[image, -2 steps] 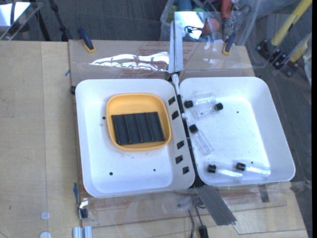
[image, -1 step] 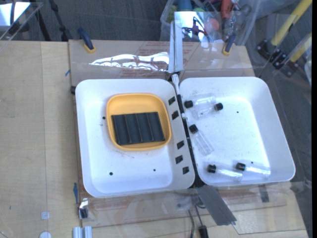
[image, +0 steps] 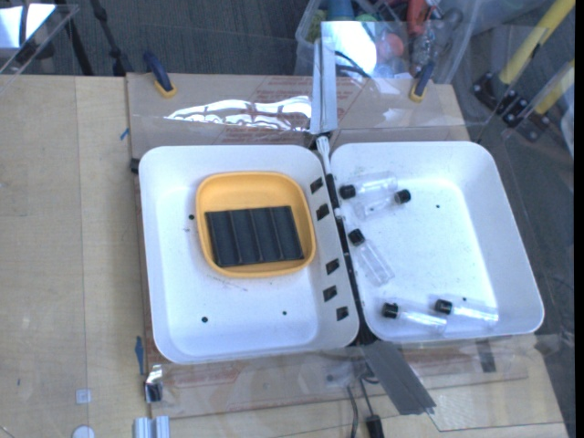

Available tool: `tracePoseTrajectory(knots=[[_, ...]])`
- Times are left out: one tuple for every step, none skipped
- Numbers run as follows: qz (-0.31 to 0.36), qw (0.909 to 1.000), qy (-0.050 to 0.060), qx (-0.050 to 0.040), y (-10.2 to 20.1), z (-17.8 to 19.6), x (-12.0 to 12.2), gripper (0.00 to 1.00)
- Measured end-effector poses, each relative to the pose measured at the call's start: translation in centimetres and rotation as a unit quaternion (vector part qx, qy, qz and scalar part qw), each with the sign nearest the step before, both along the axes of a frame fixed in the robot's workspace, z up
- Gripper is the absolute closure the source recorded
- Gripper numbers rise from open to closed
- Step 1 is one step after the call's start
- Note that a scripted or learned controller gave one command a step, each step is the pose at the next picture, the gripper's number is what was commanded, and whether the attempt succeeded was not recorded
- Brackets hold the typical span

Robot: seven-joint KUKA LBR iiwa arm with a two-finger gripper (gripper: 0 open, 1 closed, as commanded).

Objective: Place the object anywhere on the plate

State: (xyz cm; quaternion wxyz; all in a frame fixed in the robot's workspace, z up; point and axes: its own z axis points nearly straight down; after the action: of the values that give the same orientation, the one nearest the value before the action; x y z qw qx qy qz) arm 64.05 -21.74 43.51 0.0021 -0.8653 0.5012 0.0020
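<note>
Lying right of plate point(image: 255, 180): capped vials point(image: 374, 192), right bin point(image: 456, 245)
Carry direction: leftward, by my judgement
Gripper state: cannot tell

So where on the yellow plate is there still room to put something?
Not much. The black ridged block covers most of the yellow plate, so only the bare strip between the block and the far rim is free. In the left bin, the white floor around the plate is open. The right bin is busier: clear vials lie near the divider and the front edge.
</note>
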Motion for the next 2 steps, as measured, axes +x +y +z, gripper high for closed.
tracePoseTrajectory(knots=[[0.208, 0.9780, -0.003, -0.0011, 0.6, -0.2, 0.1, 1.00], [0.393, 0.9195, -0.004, -0.0004, -0.3, -0.1, -1.5, 1.00]])
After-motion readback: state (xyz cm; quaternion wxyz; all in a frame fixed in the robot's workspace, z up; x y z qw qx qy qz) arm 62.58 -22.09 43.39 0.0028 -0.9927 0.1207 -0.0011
